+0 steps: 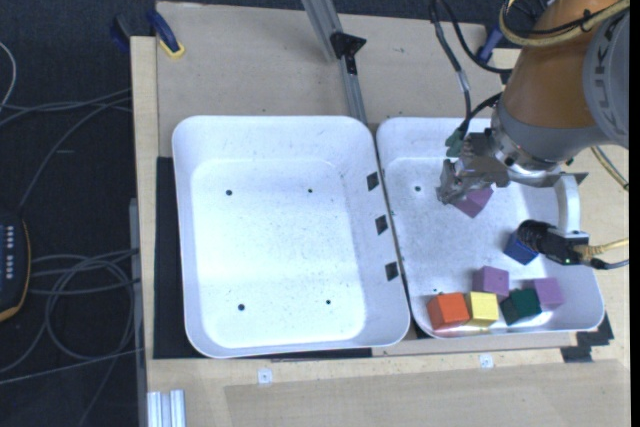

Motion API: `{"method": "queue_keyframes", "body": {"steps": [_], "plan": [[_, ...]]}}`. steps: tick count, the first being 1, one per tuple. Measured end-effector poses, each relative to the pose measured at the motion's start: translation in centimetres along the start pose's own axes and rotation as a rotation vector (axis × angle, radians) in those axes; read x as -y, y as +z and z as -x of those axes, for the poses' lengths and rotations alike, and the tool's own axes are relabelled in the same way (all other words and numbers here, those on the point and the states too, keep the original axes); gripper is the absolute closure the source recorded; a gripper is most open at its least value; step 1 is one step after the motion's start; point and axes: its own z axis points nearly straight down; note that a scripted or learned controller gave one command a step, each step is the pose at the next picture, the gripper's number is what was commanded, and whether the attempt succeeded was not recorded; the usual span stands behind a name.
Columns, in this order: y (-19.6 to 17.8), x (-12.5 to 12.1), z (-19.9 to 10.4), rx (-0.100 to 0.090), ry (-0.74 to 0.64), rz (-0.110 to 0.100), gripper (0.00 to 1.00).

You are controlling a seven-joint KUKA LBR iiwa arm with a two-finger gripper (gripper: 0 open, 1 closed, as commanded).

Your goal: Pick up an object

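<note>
The tabletop (260, 65) is running out of view at the bottom and right. On it two shallow white bins are sitting side by side. Taking the right bin (420, 155) as the landmark: the left bin (200, 140) is lying just to its left, their rims touching along a seam carrying three small dark clips, and it is offering a wide bare floor.

The arm (565, 55) is reaching in from the right and is hanging over the right bin's upper part, its grey and orange bulk hiding that bin's far right corner and rim. A slanted metal rail (320, 5) is crossing the tabletop above the seam.

The hand (462, 190) is hovering over the right bin's upper middle. A purple block (474, 202) is showing directly under it, partly covered by it; I cannot tell how far apart the fingers are, or whether they are actually pinching the block.

Toward the right bin's right wall a blue block (520, 248) is lying beside a black fitting, its far side hard to make out. Along the bin's near rim a crowded cluster is sitting: an orange block (449, 310), a yellow block (484, 307), a green block (521, 305), and two purple blocks (493, 279) (547, 292) just behind them. The bin's left half is leaving open floor.
</note>
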Motion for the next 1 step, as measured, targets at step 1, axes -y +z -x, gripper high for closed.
{"method": "queue_keyframes", "body": {"steps": [1], "plan": [[-1.08, -2.04, -6.03, -0.001, -0.003, 0.001, 1.00]]}}
